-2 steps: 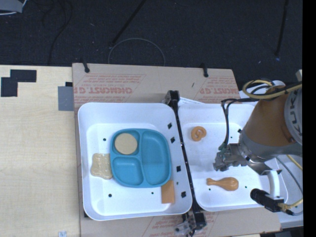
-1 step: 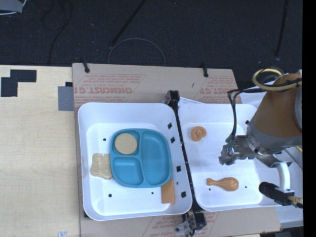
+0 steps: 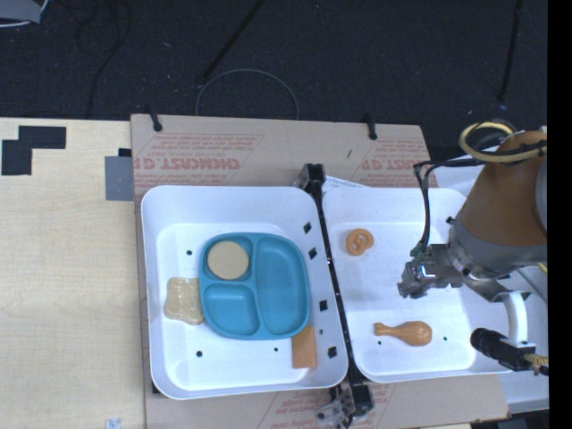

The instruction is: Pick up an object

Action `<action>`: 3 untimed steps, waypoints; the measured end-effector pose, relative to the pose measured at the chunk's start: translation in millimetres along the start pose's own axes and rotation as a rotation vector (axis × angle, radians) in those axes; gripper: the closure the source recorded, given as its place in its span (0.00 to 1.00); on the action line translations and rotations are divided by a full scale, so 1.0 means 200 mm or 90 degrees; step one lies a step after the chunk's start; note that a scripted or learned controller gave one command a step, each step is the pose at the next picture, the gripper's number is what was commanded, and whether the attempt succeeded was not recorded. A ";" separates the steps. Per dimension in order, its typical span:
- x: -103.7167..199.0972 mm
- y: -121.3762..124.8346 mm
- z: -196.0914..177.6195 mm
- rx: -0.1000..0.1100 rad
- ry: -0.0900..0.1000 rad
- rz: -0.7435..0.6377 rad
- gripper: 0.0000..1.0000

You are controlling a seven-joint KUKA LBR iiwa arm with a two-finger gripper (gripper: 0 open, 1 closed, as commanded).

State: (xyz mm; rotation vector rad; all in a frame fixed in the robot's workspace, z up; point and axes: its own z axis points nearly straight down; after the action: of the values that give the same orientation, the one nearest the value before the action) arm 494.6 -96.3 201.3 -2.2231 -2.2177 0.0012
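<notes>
Where the bench (image 3: 71, 284) carries two bins: left bin (image 3: 165, 213) holds blue tray (image 3: 259, 284), beige piece (image 3: 184, 300), brown block (image 3: 304, 348); right bin (image 3: 393, 217) holds drumstick (image 3: 405, 332), swirl pastry (image 3: 359, 241). Gripper (image 3: 418, 280) between these; jaws' state cannot be told.

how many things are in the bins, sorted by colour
blue: 1, the blue plastic divided tray
tan or brown toy food: 5, round cracker, pale bread slice, brown rectangular piece, small pretzel, drumstick
total: 6
</notes>
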 end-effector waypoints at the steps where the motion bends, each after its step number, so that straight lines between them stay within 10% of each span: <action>1: 0.23 0.09 0.02 0.001 0.001 -0.004 1.00; 3: 0.71 0.16 -0.01 0.001 0.001 -0.004 1.00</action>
State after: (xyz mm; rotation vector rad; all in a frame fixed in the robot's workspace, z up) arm 527.5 45.7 204.2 -2.2141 -2.2236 0.0025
